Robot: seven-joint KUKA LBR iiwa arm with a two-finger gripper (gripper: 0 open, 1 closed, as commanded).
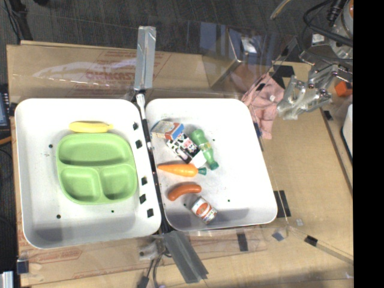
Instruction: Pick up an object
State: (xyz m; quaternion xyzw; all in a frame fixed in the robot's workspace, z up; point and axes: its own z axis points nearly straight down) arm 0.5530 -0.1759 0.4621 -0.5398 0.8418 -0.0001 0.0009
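Several small toy foods lie in the right bin (pixel 252 161), well left of and below the hand (pixel 295 104); its state I cannot tell. The carrot (pixel 178 170) looks light, stiff, slick; grip mid-body.

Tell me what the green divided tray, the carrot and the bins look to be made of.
Green divided tray: likely moulded plastic, matte, going by its uniform colour and rounded compartment walls.
Carrot: probably a plastic toy, smooth, with an even orange body and a green tip.
Left bin and right bin: apparently thin white plastic, slightly glossy, with rounded corners and soft shading along the walls.
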